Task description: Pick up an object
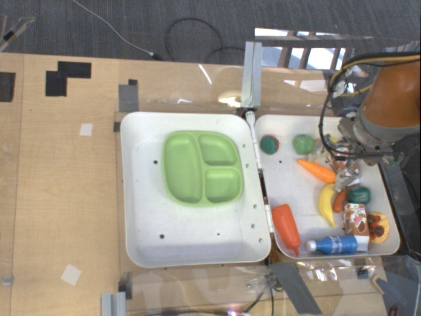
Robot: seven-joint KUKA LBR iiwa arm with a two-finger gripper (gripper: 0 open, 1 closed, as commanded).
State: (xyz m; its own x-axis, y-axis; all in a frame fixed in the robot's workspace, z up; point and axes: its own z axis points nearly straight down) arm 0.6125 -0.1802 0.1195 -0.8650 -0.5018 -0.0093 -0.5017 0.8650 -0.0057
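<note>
Claw (346, 174) hangs low over the right bin's middle, under the grey arm with its orange band (395, 97), and whether it grips anything cannot be told from this slanted view; its metal tip sits among the crowded toys, just beside the orange plastic carrot (316, 170).

On the pale wooden counter (59, 176), the left white shallow bin (151, 242) holds 1 light green plastic plate with 3 compartments (201, 168), lying flat near the middle.

Right white shallow bin (289, 143) carries the rest. Near its top left lies a dark green round ball (269, 144), and beside it a lighter green round fruit (303, 143). Below, a red-orange plastic bottle (286, 226) lies along the left wall. A yellow plastic banana (327, 204) sits near the claw, touching a reddish sausage-shaped toy (339, 200). A dark green rounded piece (358, 193) is just right of that. A small printed carton (354, 218) stands above a blue and white bottle (338, 245) lying on its side by the front wall.
</note>
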